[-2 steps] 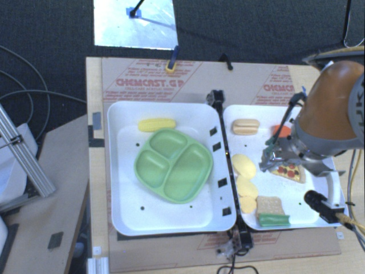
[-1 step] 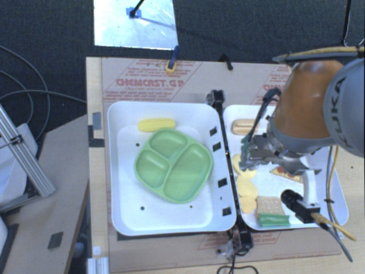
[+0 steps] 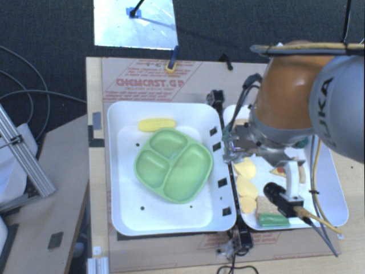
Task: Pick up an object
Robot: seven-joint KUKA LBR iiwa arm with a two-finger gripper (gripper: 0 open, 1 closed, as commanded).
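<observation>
hand [image 3: 235, 147] seen low over right bin [image 3: 336, 204], frame centre-right | finger state cannot be told | corn [image 3: 156, 124] lain beside green plate [image 3: 174, 165], left bin [image 3: 128, 210]

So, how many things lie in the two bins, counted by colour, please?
Green: 2, the divided plate in the left bin and a block in the right bin.
Yellow: 3, a corn cob and two pale pieces.
Total: 5 clearly seen; the arm hides more.
</observation>
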